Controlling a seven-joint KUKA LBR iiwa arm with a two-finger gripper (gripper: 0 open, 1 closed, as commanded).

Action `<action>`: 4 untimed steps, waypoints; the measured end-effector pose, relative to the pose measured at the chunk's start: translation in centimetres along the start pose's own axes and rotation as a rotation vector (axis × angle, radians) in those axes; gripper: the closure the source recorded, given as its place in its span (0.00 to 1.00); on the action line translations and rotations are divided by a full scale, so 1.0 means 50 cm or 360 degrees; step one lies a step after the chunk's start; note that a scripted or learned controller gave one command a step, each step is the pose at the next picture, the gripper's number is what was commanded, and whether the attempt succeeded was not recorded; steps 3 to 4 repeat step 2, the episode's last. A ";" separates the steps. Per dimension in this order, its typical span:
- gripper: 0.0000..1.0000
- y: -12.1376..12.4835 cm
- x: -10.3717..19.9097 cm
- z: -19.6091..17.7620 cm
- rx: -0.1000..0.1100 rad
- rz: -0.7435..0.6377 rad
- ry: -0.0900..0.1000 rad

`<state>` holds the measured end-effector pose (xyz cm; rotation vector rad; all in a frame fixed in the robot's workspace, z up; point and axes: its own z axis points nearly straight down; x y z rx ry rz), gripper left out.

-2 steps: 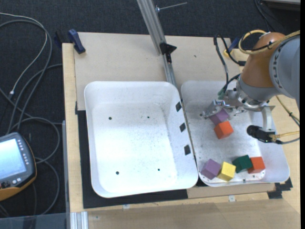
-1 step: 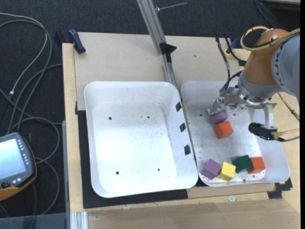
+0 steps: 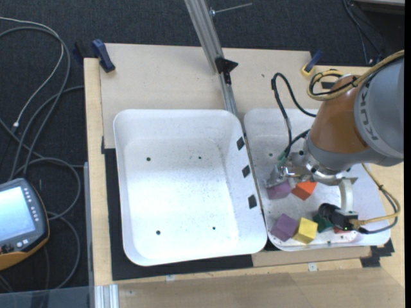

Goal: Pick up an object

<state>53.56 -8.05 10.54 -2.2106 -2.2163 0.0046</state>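
The gripper [image 3: 284, 174] hangs low in the right bin [image 3: 260, 136], just above a mauve block [image 3: 278, 190] — whether it is spread or pressed together, I cannot tell. An orange block [image 3: 304, 188] lies just right of the mauve one; nearer, a purple block [image 3: 284, 226] and a yellow block [image 3: 307, 230] sit side by side

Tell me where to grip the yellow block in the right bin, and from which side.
Probably from straight above, pinching the yellow block across its far and near faces: a purple block crowds its left side and a green piece its right.
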 end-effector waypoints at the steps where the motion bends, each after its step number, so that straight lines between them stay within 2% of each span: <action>1: 1.00 0.171 0.147 -0.200 -0.0036 -0.0011 -0.0005; 2: 1.00 0.164 0.138 -0.211 -0.0018 0.0000 -0.0010; 4: 1.00 0.164 0.138 -0.211 -0.0018 0.0000 -0.0010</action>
